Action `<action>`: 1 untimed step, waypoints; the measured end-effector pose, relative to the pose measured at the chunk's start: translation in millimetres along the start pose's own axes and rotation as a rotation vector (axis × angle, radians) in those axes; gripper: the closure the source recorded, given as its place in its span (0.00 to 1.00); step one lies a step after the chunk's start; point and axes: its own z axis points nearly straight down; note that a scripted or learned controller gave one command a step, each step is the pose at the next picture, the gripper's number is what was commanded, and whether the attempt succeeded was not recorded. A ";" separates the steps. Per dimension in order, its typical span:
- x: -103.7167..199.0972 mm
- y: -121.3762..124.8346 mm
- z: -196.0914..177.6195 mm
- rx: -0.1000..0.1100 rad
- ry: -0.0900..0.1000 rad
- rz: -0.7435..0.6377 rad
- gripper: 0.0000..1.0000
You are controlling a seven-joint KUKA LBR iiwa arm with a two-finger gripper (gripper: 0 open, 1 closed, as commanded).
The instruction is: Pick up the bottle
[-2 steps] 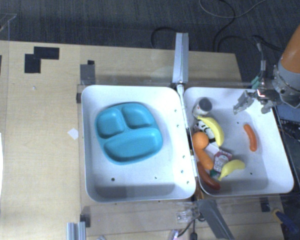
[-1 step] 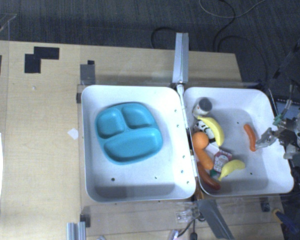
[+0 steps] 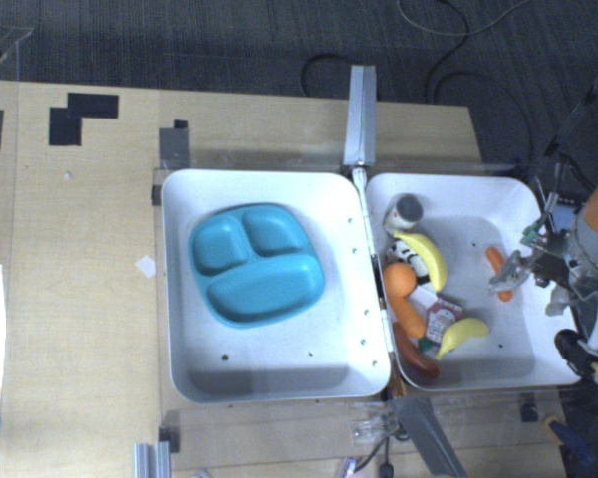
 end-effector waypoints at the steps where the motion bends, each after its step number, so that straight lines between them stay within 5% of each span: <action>1: 34.6 25.2 19.8 0.000 -0.001 -0.037 0.00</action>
